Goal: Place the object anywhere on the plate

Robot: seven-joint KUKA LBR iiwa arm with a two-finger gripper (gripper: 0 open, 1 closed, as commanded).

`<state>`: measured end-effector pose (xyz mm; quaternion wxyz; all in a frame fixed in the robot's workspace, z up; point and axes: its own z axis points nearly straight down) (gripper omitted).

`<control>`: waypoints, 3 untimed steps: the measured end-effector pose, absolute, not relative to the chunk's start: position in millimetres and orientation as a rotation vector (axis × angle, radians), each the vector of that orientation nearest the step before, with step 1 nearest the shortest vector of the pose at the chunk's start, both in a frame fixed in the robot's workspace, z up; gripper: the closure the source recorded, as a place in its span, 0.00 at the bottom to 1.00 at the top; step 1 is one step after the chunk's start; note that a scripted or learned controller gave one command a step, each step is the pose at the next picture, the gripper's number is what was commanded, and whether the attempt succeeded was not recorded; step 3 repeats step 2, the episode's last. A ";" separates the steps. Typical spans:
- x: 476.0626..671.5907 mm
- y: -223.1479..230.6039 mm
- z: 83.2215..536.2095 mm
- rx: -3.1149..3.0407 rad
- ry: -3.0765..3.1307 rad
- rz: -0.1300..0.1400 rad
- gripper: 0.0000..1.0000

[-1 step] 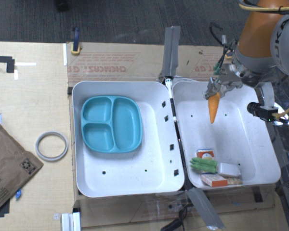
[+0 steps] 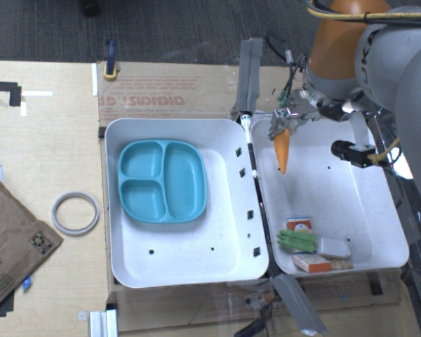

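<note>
Orange carrot (image 2: 282, 151) is hanging point-down from the gripper (image 2: 283, 123), whose fingers are clamping its top end, above the right bin's (image 2: 358, 209) upper left corner. Grey arm (image 2: 379, 41) is reaching in from the right, wrist bending down. Blue divided plate (image 2: 163, 181) is sitting in the left bin (image 2: 182, 258), well apart.

I see the orange tapered plastic carrot (image 2: 282, 151) hanging point-down at the upper left of the right bin, close to the divider, its thick end up between the gripper (image 2: 283, 123) fingers. The light blue three-compartment plastic plate (image 2: 163, 181) lies flat in the left bin's upper left area, well apart from the carrot, nothing on it.
</note>
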<state>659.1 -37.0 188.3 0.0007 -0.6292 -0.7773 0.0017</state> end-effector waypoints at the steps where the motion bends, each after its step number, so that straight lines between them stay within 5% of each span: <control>1: 659.3 29.2 188.7 -1.644 -2.675 0.005 1.00; 2: 659.3 29.0 188.8 -1.644 -2.675 0.005 0.00; 3: 659.3 29.0 188.8 -1.644 -2.675 0.005 0.00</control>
